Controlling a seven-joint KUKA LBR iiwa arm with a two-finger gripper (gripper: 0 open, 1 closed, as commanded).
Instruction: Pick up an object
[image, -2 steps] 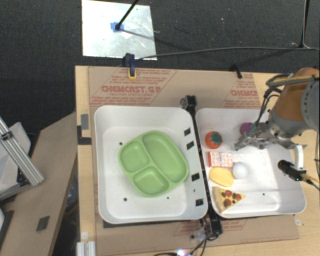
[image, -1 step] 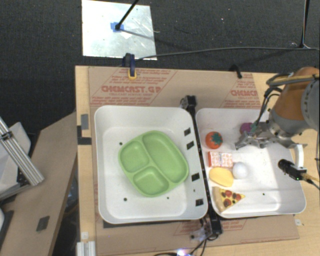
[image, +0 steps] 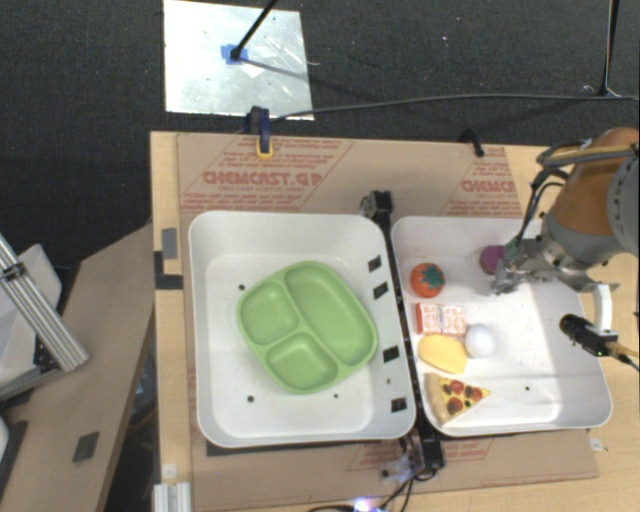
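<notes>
My gripper (image: 505, 280) sits low in the right bin (image: 560, 400); jaw state I can't tell. The plum (image: 492, 258), just beside it, looks small, smooth, likely slippery: pinch across its middle.

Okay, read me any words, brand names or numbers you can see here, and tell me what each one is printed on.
"CHEMCAST GP": red print on the brown protective sheet behind the left bin.
The same red print repeats on that sheet behind the right bin, partly cut off, not fully readable.
Red-and-white packet in the right bin: markings too small to read.
</notes>
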